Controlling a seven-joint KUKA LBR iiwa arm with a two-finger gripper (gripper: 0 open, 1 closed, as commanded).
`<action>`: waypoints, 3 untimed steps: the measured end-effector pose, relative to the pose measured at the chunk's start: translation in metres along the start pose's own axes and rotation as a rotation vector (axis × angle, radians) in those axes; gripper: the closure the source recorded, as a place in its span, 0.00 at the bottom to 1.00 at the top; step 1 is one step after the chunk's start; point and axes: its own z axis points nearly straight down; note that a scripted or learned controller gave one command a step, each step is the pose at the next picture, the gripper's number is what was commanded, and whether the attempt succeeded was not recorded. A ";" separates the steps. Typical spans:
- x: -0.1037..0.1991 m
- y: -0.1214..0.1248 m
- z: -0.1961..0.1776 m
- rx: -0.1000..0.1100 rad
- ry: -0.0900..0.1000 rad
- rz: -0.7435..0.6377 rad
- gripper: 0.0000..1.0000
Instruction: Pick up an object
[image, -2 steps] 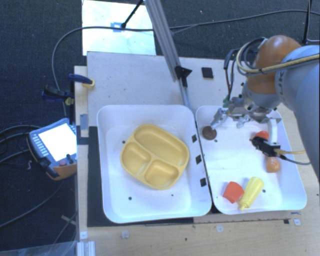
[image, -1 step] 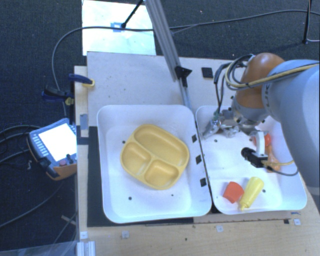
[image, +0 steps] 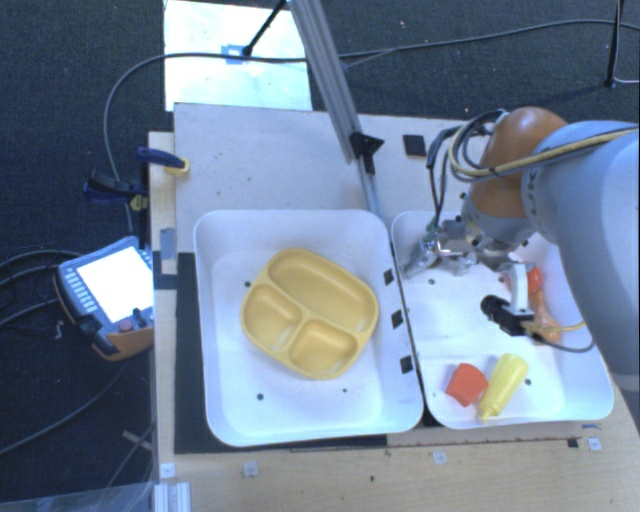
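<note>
While the yellow bottle (image: 503, 386) lies on its side in the near part of the right bin (image: 450, 325), its long axis runs from the bin's near edge up and slightly to the right, tilted only a little off straight; which end carries the cap is hard to tell. A small red block (image: 466, 383) sits just beside it on the left, close enough that the two seem to touch. Farther back, near the bin's right side, a small orange piece (image: 536, 281) shows partly behind the robot's hardware, its shape unclear. None of these three is in the claw. The gripper (image: 418, 262) hangs over the far left part of the same bin, close to the wall shared with the left bin, well apart from the bottle and the block. It points leftward and a little down, and whether it is released or clenched cannot be told from this angle. The grey arm (image: 590, 185) comes in from the right, bending at the wrist under its orange band (image: 515, 150). In the left bin (image: 220, 380) a yellow divided plate (image: 310, 312) rests near the middle, turned at a slant. Both bins sit on the pale bench (image: 260, 150), and a handheld screen unit (image: 105, 295) lies off its left side.
</note>
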 end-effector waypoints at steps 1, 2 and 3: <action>0.000 0.002 -0.012 -0.004 0.000 0.000 1.00; -0.007 -0.001 -0.061 -0.005 0.000 0.002 1.00; 0.002 0.003 -0.110 -0.005 0.000 -0.004 1.00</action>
